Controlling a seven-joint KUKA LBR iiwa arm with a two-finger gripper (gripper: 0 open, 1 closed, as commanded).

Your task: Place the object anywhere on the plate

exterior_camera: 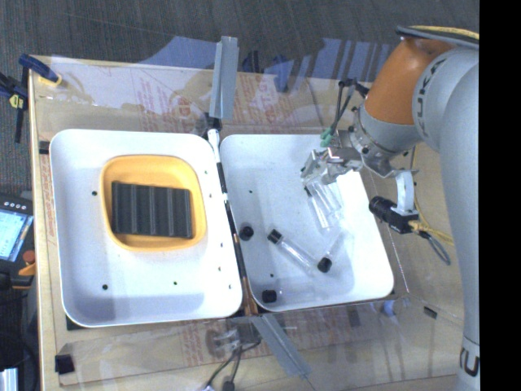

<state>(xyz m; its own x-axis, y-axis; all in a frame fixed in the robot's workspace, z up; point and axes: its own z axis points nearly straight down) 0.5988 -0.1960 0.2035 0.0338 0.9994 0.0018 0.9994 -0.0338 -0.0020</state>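
Note:
A yellow plate [151, 167] lies in the left bin [73, 283], with a dark ridged insert [153, 210] on its middle. Clear tubes with black caps lie on the floor of the right bin [370, 279]. One tube [291, 250] lies slantwise near the middle, and another [329, 253] lies just right of it with its cap at the low end. My gripper [327, 208] reaches down into the upper right part of that bin, a little above these tubes. I see nothing clearly held in it.
A small black piece [247, 233] rests by the right bin's left wall, and another [269, 296] by its front wall. A divider strip [223, 194] runs between the bins. The grey and orange arm [415, 80] overhangs the right bin's far corner.

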